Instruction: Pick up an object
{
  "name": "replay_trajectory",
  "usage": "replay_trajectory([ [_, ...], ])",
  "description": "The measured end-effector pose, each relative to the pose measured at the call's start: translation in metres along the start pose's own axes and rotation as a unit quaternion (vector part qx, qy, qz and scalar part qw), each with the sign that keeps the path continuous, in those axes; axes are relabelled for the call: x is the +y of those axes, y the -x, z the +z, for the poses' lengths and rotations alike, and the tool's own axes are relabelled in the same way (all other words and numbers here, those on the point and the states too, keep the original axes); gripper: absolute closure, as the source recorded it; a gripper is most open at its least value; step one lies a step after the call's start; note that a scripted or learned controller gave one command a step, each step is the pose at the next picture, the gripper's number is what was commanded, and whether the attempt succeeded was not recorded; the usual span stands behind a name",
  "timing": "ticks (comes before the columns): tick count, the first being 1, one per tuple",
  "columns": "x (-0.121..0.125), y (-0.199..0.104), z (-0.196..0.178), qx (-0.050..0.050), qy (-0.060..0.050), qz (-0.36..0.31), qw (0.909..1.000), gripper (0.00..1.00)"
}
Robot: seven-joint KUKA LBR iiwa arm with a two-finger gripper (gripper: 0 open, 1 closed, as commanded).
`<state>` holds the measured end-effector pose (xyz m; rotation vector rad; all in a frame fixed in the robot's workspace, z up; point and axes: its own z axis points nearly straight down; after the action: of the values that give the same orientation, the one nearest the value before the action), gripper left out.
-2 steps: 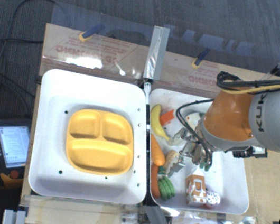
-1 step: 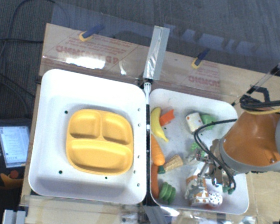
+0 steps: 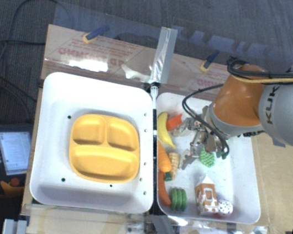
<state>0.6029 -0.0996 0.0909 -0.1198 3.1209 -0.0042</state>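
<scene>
Apparently unladen, end effector (image 3: 195, 150) hovers beside green object (image 3: 207, 158) in right bin (image 3: 252, 188).

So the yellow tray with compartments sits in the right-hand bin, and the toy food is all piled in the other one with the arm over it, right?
Not quite. The camera view shows the yellow tray in the left bin. The toy food, such as the banana, lies in the right bin, and the arm does hang over that one.

I see dark grey carpet (image 3: 156, 0) around my wooden bench (image 3: 281, 182), black cables (image 3: 13, 42) trailing left, and two handheld pendants (image 3: 3, 150) off its left edge.
</scene>
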Motion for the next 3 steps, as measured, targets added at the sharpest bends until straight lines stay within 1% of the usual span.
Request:
replay_trajectory([
  [1, -0.024, -0.049, -0.001, 0.002, 0.000, -0.034, 0.9994, 0.00],
  [2, -0.016, -0.097, -0.002, 0.000, 0.000, -0.020, 0.9998, 0.00],
  [3, 0.003, -0.033, -0.001, 0.001, -0.001, -0.038, 0.9993, 0.00],
])
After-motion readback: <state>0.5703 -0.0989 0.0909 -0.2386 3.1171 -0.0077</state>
